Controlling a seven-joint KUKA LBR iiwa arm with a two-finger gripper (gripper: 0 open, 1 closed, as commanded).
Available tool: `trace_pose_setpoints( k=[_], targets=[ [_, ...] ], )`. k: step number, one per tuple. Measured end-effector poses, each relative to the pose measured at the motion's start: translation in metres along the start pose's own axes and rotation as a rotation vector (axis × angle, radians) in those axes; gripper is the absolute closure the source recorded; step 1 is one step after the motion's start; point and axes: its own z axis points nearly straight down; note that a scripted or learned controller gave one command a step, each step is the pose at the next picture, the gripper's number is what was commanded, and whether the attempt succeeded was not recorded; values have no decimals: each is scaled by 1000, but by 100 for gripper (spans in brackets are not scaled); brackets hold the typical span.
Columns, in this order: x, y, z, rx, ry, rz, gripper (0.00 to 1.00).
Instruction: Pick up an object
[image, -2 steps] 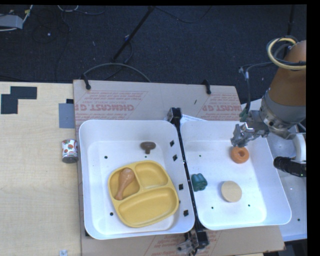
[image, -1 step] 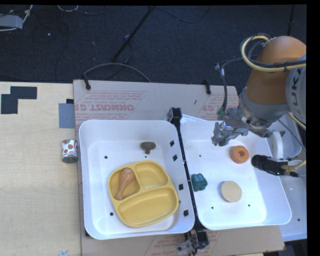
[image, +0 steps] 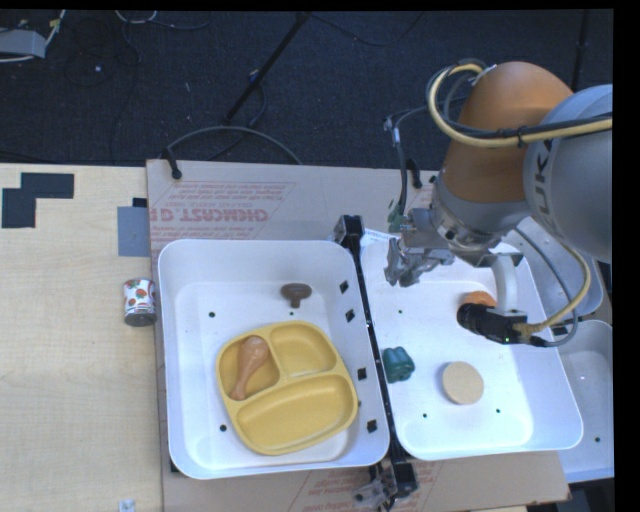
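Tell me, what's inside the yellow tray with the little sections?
The yellow tray sits in the left bin. A toy chicken drumstick lies in its left section. The other two sections look bare. What's underneath the tray is covered.

A yellow divided plate (image: 290, 392) with three compartments lies flat in the left bin, toward the lower middle of the frame. In its left compartment rests a tan drumstick-shaped toy (image: 249, 364), lying at a slant with its thin end toward the bottom. Above the plate, on the bin floor, sits a small brown mushroom-like piece (image: 295, 293), apart from the plate. In the right bin, a small teal object (image: 398, 363) lies just beside the divider between the bins. To its right, apart from it, a flat round tan disc (image: 463, 383) lies on the floor. Higher and further right, an orange object (image: 480, 298) shows partly, hidden in part by the arm.
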Motion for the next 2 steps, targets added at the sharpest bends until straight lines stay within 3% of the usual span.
trace_pose_setpoints(
  k=[2],
  targets=[
    [101,11,16,1,-1,1,100]
  ],
)
